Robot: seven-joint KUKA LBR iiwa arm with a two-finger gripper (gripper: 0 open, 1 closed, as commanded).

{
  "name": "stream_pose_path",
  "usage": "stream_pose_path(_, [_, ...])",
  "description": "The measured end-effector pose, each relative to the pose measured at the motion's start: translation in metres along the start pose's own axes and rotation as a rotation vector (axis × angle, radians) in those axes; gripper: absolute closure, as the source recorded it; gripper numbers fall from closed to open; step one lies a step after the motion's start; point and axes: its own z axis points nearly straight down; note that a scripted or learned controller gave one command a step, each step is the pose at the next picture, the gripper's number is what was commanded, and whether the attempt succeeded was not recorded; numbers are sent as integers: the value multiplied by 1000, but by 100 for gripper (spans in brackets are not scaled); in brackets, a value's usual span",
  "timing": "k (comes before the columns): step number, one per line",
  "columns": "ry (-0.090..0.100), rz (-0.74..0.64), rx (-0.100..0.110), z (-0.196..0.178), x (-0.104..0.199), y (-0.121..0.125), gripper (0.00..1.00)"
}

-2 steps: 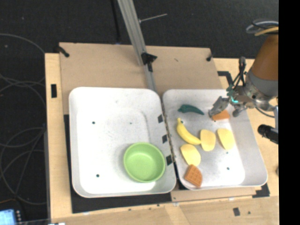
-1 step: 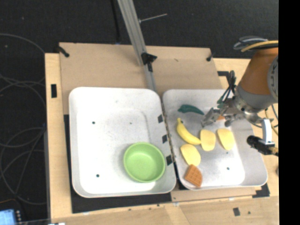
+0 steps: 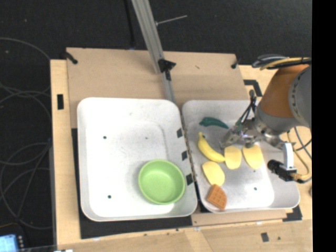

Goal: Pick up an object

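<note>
Over the right bin [image 3: 262, 198], my arm reaches in from the side and holds its pincer [image 3: 239, 136] low above a cluster of toy food, placed there, I judge, because this bin offers the densest choice of targets. Whether the pincer is apart or together I cannot tell; the metal parts blur together at the wrist. A banana [image 3: 209, 148] curves just to the pincer's left, and two pale yellow pieces [image 3: 232, 157] and [image 3: 252, 156] lie just below it, close enough that either looks the likeliest pick. A third yellow piece [image 3: 213, 172] sits lower, with a waffle-like brown piece [image 3: 216, 197] near the bin's front rim. A teal object [image 3: 214, 122] rests nearer the back wall. A green bowl [image 3: 161, 180] stands alone in the left bin [image 3: 105, 119], well apart from the pincer, on my table [image 3: 131, 72]
</note>
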Motion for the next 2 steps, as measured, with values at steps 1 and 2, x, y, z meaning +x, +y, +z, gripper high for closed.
stream_pose_path(1, [2,3,-4,-13,-1,1,100])
stream_pose_path(2, [4,-3,-4,-57,2,3,100])
